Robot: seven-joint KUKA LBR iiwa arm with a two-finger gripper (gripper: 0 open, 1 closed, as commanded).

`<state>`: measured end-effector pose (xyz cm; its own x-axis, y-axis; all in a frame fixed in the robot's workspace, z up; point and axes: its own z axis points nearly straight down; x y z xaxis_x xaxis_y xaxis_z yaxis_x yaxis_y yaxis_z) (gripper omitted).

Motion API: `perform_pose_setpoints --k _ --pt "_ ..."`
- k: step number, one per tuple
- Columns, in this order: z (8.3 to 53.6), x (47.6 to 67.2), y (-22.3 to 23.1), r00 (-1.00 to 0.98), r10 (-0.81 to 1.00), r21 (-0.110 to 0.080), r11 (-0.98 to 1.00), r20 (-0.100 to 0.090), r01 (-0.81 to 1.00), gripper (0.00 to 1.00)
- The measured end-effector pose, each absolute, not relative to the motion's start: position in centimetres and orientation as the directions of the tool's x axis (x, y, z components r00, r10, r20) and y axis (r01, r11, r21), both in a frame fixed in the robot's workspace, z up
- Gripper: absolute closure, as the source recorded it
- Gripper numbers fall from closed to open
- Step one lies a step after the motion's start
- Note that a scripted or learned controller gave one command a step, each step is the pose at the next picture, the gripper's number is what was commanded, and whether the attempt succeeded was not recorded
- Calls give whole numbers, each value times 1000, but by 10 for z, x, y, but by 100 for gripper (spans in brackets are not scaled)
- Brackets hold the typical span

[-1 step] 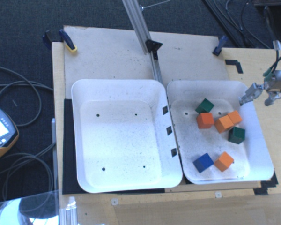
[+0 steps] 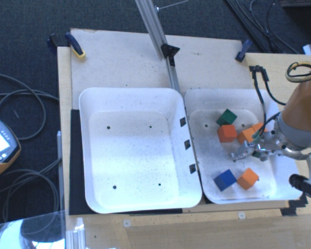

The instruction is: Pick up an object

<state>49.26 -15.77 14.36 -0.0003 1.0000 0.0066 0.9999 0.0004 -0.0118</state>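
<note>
Right bin (image 2: 207,190): five blocks; gripper (image 2: 239,153) low among them.

Two white bins (image 2: 129,149) sit side by side on the tabletop (image 2: 124,56). The right-hand bin (image 2: 207,105) holds five blocks: three orange blocks (image 2: 227,133), one green block (image 2: 227,117) and one blue block (image 2: 225,180).

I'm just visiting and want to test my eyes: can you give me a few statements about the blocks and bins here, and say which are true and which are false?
1. All the blocks lie in the right bin. True.
2. The green block is nearest the bench's front edge. False: it lies farthest back; the blue block sits near the front.
3. The gripper hovers over the left bin. False: it is over the right bin.
4. An orange block sits right beside the blue block. True.
</note>
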Motion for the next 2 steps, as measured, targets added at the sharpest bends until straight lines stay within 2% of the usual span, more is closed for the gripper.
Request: perform_pose_setpoints --k 1,2 --pt "99 559 -165 -3 1000 5 3 -1 1000 0" --pt "100 612 -88 -10 1000 5 10 2 1000 0"
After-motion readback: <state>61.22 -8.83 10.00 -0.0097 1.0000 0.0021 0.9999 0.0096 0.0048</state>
